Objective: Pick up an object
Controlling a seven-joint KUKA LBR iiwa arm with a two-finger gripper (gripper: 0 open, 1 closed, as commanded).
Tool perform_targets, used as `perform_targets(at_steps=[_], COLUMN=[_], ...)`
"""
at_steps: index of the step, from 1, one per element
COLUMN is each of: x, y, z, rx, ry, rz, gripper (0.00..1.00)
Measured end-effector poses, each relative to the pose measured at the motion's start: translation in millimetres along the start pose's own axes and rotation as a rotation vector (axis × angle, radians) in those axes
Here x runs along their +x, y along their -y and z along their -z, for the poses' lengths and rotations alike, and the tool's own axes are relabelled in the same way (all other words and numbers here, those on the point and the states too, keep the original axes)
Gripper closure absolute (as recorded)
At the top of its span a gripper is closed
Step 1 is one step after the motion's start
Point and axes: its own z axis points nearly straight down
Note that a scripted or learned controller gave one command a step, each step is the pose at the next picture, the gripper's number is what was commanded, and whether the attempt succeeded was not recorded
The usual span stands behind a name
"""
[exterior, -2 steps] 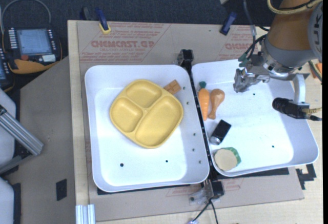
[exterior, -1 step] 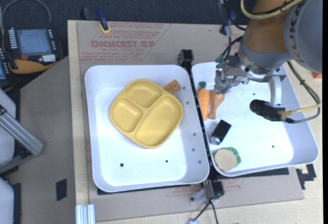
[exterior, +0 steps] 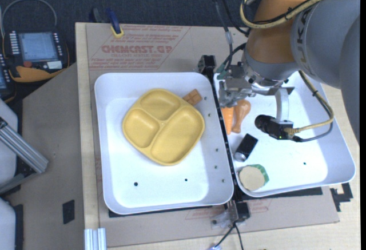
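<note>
Gripper [exterior: 233, 94] low over orange carrot-shaped toy [exterior: 230, 119], right bin [exterior: 320, 174], near the left wall.
Finger state: can't tell, wrist blocks it. Toy touches a tan piece [exterior: 243, 110]; black block [exterior: 246, 146] just beside, round green-rimmed disc [exterior: 253, 177] near. Suggest centring on the orange body, closing across its narrow width, clear of the wall.

I am reaching in from the right, my gripper [exterior: 233, 92] hanging over the left edge of the right bin [exterior: 320, 169], just above an orange carrot-shaped piece [exterior: 234, 116]. A small black block [exterior: 246, 146] is lying just below it, and a round tan and green disc [exterior: 253, 177] is sitting near the front wall. In the left bin [exterior: 114, 186] a yellow divided plate [exterior: 163, 126] is resting, a small brown block [exterior: 192, 96] touching its upper right rim.
</note>
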Motion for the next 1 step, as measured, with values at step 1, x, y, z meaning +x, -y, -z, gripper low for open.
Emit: perform_targets(at_steps=[1], x=[45.9], y=[14.7], z=[12.1], rx=[-0.001], ry=[0.0], rz=[0.0], gripper=[1.0])
